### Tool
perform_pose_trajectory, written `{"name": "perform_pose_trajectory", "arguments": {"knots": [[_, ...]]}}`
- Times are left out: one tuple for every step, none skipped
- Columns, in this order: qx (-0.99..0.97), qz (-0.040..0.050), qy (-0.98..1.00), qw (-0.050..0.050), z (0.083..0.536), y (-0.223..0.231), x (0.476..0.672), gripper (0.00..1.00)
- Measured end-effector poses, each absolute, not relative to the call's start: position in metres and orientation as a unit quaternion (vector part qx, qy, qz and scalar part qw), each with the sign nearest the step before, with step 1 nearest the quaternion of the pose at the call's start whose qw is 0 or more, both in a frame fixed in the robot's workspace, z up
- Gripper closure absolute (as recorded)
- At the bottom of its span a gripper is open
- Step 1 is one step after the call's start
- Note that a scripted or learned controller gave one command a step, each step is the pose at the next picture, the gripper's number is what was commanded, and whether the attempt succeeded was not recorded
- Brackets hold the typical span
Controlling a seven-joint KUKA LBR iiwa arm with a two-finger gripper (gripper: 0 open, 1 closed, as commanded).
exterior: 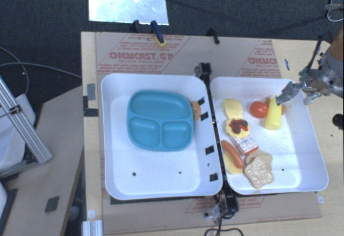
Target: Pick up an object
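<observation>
Now the end effector (288, 93) hangs over the far right corner of the right bin (309, 138), its tip just beside the yellow bottle (273, 114); whether it's apart or together, I cannot tell. The bottle lies with its long axis running near-to-far, top end toward the tip, touching the red tomato (258, 108). The blue divided plate (160, 120) sits in the left bin (115, 138).

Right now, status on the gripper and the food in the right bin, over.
Gripper over right white bin, upper right corner, holding nothing seen. Nearest: yellow plastic bottle-shaped toy beside red tomato toy. Path unobstructed.
</observation>
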State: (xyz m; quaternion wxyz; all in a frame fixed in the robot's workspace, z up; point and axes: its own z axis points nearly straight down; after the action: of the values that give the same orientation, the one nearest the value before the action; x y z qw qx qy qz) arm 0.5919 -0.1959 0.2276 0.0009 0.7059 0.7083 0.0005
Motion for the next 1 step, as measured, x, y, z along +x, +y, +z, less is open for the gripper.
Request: {"name": "perform_pose_trajectory", "arguments": {"knots": [[0.705,-0.0007,0.71,-0.002,0.1413,-0.1921,0.6204,0.0]]}}
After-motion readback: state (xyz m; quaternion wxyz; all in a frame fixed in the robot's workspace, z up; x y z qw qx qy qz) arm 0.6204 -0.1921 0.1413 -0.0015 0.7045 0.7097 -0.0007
